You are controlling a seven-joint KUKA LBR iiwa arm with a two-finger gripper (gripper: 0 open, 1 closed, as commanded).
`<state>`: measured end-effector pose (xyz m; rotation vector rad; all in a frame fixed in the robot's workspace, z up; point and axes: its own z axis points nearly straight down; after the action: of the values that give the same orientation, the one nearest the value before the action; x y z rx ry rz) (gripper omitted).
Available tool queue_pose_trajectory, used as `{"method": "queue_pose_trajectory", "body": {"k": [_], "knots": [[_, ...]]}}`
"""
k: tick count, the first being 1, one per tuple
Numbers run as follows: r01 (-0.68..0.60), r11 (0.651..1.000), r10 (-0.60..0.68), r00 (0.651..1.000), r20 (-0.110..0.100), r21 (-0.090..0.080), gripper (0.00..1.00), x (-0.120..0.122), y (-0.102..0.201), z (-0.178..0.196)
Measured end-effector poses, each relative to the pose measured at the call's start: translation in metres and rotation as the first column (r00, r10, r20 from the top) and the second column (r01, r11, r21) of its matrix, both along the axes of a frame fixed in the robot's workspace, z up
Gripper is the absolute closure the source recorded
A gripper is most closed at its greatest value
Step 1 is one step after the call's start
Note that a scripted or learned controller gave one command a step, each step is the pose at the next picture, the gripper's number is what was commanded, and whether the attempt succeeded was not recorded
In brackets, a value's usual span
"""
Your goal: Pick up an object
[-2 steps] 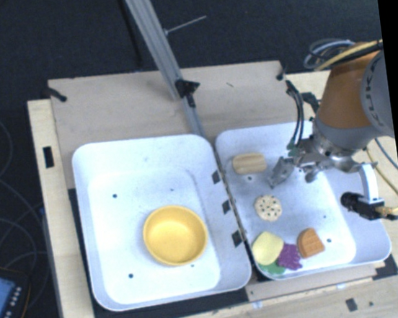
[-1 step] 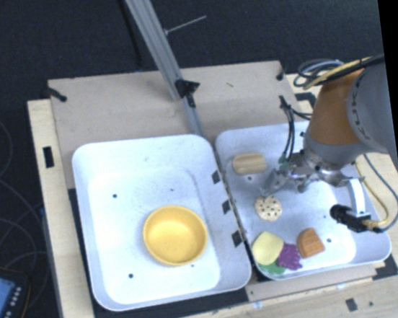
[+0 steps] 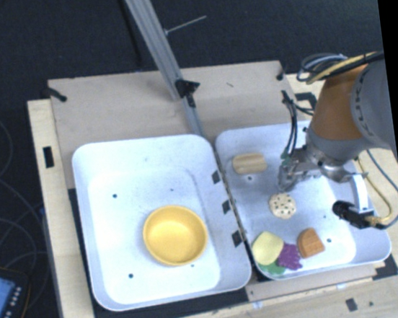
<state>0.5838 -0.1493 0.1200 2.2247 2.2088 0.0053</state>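
In the right bin [image 3: 241,146] lie a tan log-shaped piece [image 3: 249,163], a round cookie with dark spots [image 3: 283,206], a yellow piece [image 3: 267,246], a purple grape bunch [image 3: 290,256] and an orange-brown piece [image 3: 310,242]. A green item [image 3: 270,268] peeks out under the yellow one. My gripper [image 3: 288,176] hangs low over the right bin, just above and right of the cookie, between it and the log. I see nothing between its fingers.
A yellow bowl [image 3: 174,234] sits in the left bin [image 3: 99,175]. A slanted metal rod [image 3: 158,43] runs from the top down to the gap between the bins. Cables loop off the arm at the right bin's far right side.
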Motion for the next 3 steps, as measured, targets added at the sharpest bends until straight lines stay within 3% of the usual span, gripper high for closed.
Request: {"method": "queue_pose_trajectory", "body": {"k": [2,3], "knots": [[-0.010,1.000,0.010,1.000,0.001,0.001,1.00,0.001,-0.008,0.118],[-0.011,1.000,0.011,1.000,-0.004,0.002,1.00,0.002,-0.009,0.126]]}}
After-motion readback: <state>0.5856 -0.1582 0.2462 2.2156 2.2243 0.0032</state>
